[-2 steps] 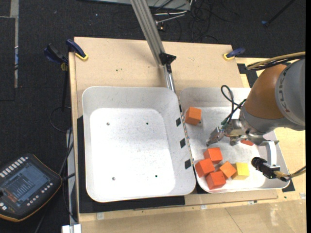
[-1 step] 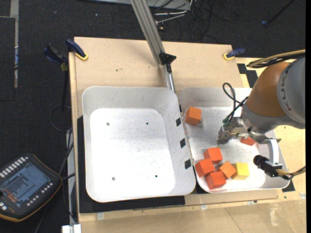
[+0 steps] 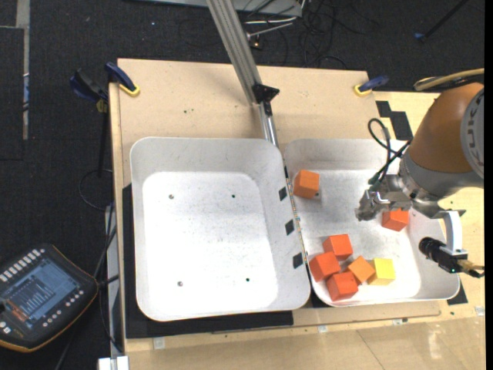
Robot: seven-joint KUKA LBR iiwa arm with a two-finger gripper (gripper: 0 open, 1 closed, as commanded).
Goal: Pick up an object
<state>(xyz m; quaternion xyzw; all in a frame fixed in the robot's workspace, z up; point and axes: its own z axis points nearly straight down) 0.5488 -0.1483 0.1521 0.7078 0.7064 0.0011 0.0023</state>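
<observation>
My gripper (image 3: 373, 206) hangs over the right bin (image 3: 339, 156), at its right side. A red-orange block (image 3: 395, 220) lies just right of the gripper, beside the fingers and not between them. An orange cube (image 3: 306, 184) sits alone near the bin's left wall. Toward the front of the bin lies a cluster: three red-orange blocks (image 3: 337, 246), (image 3: 323, 265), (image 3: 343, 285), an orange block (image 3: 360, 269) and a yellow block (image 3: 384, 270).
The left bin (image 3: 204, 226) sits beside the right one, with black clips along the shared wall. A metal pole (image 3: 239, 45) slants in from the top. A teach pendant (image 3: 35, 291) lies at the lower left, off the bench.
</observation>
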